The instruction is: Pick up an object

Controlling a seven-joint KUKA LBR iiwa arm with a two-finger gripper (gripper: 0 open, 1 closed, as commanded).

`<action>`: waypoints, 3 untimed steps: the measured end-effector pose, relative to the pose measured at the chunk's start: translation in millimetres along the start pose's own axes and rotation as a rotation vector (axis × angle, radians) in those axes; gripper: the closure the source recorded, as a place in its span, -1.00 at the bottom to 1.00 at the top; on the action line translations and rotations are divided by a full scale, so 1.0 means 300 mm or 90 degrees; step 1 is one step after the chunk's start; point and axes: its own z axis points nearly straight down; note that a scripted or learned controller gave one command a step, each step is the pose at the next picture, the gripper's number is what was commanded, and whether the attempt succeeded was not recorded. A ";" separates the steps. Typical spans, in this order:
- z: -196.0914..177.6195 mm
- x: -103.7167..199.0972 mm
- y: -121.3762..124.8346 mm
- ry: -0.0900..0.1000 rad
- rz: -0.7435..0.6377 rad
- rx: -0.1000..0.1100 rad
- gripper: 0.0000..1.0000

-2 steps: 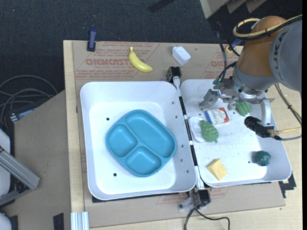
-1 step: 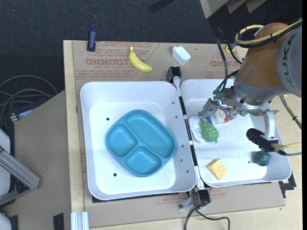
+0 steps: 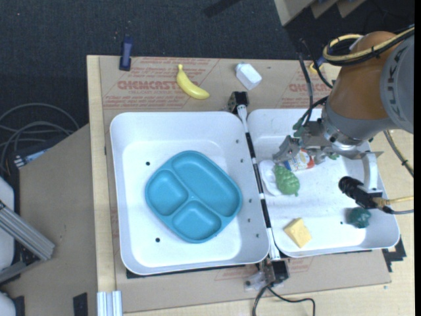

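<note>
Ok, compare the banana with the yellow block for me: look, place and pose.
The banana is curved and long; the yellow block is squat and boxy. The banana lies on the cardboard behind the bins; the yellow block sits inside the right bin, near its front wall. The banana is bright yellow; the yellow block is paler. Both lie apart from the gripper.

My bench [image 3: 105,176], cardboard-topped, bears two white bins [image 3: 131,143] side by side; a yellow banana [image 3: 191,85], white block [image 3: 248,76] and blue piece [image 3: 126,52] lie along its far edge.
</note>
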 end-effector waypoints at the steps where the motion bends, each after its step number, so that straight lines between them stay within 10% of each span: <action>1: 0.333 -0.091 0.005 -0.001 0.000 -0.001 -1.00; 3: 0.331 -0.106 0.000 0.000 0.000 0.000 -1.00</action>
